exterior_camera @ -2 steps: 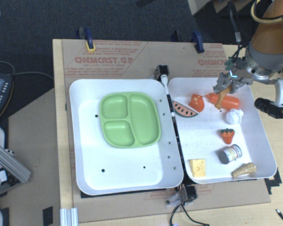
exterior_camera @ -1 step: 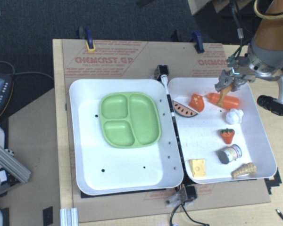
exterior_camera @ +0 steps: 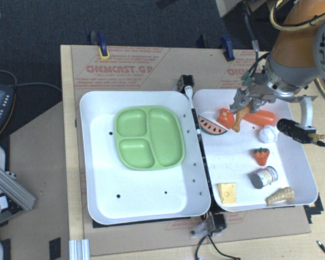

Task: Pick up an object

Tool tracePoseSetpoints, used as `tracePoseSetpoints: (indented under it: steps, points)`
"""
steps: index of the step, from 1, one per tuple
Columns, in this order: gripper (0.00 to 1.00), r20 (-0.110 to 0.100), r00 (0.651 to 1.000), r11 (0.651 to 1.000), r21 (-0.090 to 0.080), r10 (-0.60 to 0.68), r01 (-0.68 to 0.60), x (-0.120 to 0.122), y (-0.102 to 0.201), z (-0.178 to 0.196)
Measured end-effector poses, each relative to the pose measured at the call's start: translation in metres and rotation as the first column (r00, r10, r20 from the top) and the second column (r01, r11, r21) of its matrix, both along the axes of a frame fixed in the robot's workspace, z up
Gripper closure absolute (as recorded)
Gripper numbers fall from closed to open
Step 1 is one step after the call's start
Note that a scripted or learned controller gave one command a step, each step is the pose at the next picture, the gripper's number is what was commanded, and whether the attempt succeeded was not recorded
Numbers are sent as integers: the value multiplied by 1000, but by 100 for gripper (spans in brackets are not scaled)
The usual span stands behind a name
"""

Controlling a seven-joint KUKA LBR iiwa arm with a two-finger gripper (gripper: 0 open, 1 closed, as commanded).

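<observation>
Orange toy (exterior_camera: 225, 116) under the fingers (exterior_camera: 239, 112), grip unclear; board (exterior_camera: 119, 68) reads "CHEMCAST GP".

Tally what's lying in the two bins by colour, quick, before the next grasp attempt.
Green: 1, the divided plate in the left bin
Orange or red: 4, watermelon slice, two orange pieces, strawberry
White: 1, ball
Yellow or tan: 2, cheese, cone
Grey: 1, can
Total: 9
</observation>
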State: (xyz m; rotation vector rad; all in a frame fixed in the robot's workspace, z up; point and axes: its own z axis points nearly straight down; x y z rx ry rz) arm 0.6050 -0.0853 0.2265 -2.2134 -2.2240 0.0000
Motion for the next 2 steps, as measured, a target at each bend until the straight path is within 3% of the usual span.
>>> tracePoseSetpoints:
  steps: [1, 2]
  points:
    - [100, -1, 1000, 1000, 0, -1, 1, -36, 39, 9]
    - [100, -3, 1000, 1000, 0, -1, 1, -73, 79, -6]
